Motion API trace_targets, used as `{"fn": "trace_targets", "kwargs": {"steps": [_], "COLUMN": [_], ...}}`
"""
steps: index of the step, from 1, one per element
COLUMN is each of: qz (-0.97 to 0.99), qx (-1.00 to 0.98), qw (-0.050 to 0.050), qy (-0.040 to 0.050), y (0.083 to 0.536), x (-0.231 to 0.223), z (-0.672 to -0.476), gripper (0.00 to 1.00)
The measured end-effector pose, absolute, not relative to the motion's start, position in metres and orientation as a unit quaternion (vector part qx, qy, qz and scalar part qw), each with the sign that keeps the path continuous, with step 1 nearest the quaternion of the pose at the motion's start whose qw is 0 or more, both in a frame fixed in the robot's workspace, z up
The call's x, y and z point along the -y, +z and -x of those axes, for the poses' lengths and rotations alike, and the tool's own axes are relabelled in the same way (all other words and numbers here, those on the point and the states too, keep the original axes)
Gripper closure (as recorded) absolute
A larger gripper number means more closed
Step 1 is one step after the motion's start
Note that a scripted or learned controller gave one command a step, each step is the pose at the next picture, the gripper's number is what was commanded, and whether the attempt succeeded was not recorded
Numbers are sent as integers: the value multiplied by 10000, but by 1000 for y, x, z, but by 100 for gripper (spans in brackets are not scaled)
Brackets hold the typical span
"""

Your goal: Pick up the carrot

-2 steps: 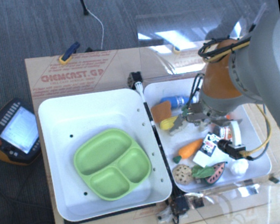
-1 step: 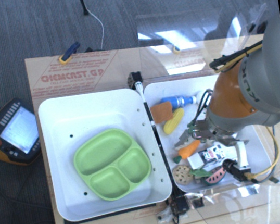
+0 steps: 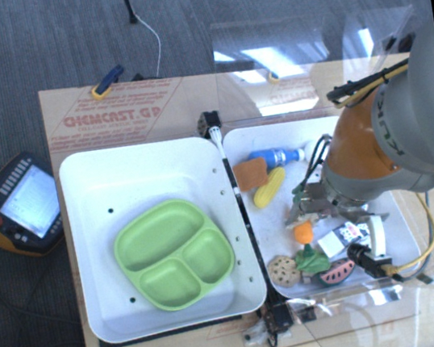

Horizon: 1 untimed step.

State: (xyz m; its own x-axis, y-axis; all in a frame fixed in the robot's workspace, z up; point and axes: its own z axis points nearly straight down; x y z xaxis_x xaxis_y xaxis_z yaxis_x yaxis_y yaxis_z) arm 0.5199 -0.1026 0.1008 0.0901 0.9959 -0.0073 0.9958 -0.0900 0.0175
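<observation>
Down in the lower middle of the right bin [image 3: 403,216] lies one carrot [image 3: 303,233], orange with green leaves [image 3: 312,260] below it. Just right of it sits the tool [image 3: 314,209]; whether it is spread or pressed together cannot be told. Around are one cookie [image 3: 282,270], one watermelon slice [image 3: 338,273], one yellow banana [image 3: 269,187], one brown bread piece [image 3: 251,174] and one blue bottle [image 3: 276,157]. One green divided plate [image 3: 174,254] fills the left bin [image 3: 87,181]. Both bins rest on the desk [image 3: 94,118], above grey carpet [image 3: 17,45].

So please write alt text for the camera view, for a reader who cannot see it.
The grey arm hangs over the right bin, its gripper just above the carrot among other toy foods. The left bin holds a green divided plate.
</observation>
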Motion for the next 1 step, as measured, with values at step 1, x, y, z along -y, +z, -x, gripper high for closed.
{"fn": "trace_targets", "kwargs": {"steps": [1], "qz": [-8059], "qx": [-5920], "qw": [-4], "qy": [-6], "y": [184], "x": [50], "z": [-519], "gripper": [100]}}
